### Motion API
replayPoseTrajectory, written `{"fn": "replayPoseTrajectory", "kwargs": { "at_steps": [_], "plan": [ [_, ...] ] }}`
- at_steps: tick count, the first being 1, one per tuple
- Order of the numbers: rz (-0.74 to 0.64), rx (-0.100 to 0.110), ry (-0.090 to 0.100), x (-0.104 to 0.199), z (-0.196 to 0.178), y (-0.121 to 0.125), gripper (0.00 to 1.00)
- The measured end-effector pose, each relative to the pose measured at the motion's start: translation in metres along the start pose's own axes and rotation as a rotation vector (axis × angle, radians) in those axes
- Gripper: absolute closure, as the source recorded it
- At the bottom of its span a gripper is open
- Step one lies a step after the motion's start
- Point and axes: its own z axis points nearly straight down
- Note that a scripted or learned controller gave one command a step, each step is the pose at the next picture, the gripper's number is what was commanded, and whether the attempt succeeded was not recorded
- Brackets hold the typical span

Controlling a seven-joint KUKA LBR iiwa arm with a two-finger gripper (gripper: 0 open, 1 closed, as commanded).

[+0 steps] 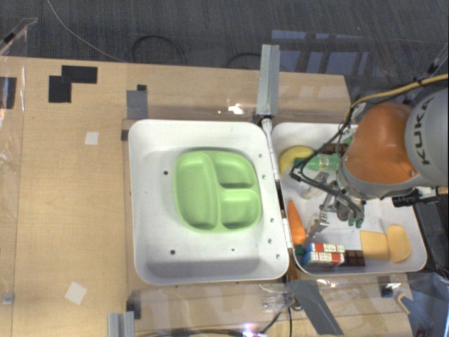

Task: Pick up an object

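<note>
Objects crowd the right bin (419, 262): a carrot (297, 225) along its left wall, a small colourful box (327, 253) by the near rim, a yellow block (385, 244) beside it. The hand (324, 216) hangs above them; whether it is clenched or released, I cannot tell. In the left bin (151, 188), a green divided tray (216, 189). Pale wooden tabletop (63, 209), dark ribbed floor (175, 12) beyond.

Even overhead light; glare spot on bench (236, 109) behind bins; soft shadows; slightly soft focus.

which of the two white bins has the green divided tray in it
The left bin: the green three-compartment tray sits in its middle. The right bin holds small items instead.
</note>
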Motion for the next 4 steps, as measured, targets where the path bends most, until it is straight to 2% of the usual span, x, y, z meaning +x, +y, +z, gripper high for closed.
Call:
{"fn": "replayPoseTrajectory", "kwargs": {
  "at_steps": [1, 2, 3, 4],
  "plan": [
    [-0.265, 0.001, 0.007, 0.014, -0.068, -0.067, 0.00],
    [-0.449, 0.004, -0.006, 0.021, -0.033, -0.038, 0.00],
    [-0.584, 0.005, -0.017, 0.019, -0.016, -0.024, 0.00],
    [-0.489, -0.001, 0.006, -0.050, -0.032, -0.042, 0.00]
  ]
}}
